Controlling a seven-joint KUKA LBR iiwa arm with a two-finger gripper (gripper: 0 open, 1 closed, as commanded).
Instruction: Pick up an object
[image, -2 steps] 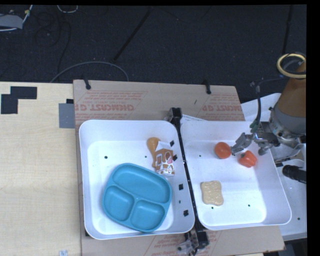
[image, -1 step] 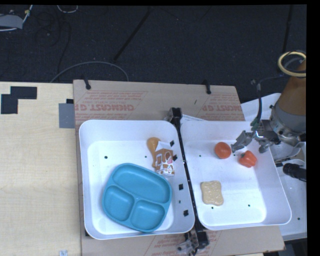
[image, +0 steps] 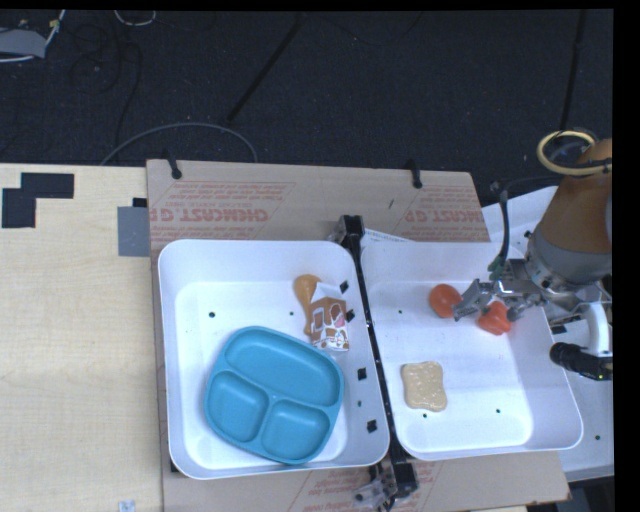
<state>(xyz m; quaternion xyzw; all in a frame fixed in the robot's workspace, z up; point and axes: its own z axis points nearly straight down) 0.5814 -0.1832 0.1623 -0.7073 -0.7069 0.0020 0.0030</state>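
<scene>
The right bin (image: 540, 420) holds a round orange-red piece (image: 443, 298), a second red-orange piece (image: 493, 319) and a tan slice of toast (image: 423, 385). My gripper (image: 480, 303) hangs low over the bin's upper right part, between the two red pieces. The second red piece lies right against the gripper's lower edge, partly covered by it. The round piece sits just left of the gripper tip. The toast lies apart, nearer the bin's front.
In the left bin (image: 185, 300) lie a blue divided plate (image: 272, 393), a tan drumstick-shaped toy (image: 306, 290) and a small patterned carton (image: 329, 326). A black divider (image: 365, 330) separates the bins. The arm's orange band (image: 578, 215) stands at the right edge.
</scene>
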